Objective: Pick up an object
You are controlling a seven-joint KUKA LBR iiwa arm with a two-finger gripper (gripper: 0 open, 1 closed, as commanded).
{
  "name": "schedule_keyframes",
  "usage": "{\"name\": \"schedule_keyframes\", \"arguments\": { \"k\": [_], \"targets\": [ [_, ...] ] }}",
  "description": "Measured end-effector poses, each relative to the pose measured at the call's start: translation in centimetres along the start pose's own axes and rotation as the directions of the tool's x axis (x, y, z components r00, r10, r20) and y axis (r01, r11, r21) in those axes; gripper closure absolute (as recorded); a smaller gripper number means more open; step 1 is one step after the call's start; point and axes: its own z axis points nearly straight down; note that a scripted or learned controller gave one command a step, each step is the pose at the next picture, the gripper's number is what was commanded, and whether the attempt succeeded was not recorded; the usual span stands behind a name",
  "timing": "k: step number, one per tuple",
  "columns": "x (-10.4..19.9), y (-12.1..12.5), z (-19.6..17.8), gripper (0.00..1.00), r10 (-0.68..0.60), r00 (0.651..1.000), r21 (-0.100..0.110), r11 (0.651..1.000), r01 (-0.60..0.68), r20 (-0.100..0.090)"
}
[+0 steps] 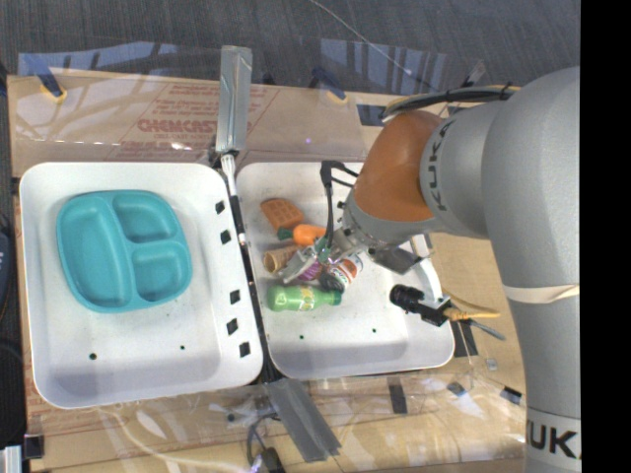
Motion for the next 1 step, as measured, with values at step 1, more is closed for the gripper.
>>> {"name": "schedule_keyframes", "arguments": {
  "k": [1],
  "targets": [
    [-0.10,0.04,-1.07,1.00,-0.003,1.000,-0.001,1.000,0.003,0.001]
  ]
}}
